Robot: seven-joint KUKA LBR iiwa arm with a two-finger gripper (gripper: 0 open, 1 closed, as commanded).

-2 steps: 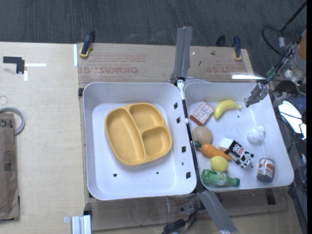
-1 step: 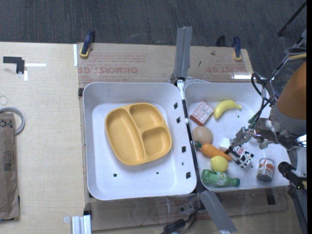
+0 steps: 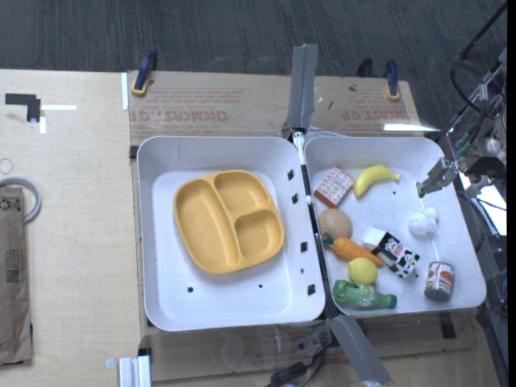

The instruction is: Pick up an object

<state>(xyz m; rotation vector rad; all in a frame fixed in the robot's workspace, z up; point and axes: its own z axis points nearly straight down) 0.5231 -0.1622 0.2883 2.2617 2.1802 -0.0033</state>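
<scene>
On the cardboard behind the bins, reversed red lettering seems to read CHEMCAST; jaws' opening can't be told.

Scattered across the right-hand shallow white bin: curved yellow plastic banana, red-and-white snack box, brown potato-like lump, orange carrot, yellow lemon, green bottle lying flat, cow-patterned carton, white crumpled lump, small upright tin can.
</scene>
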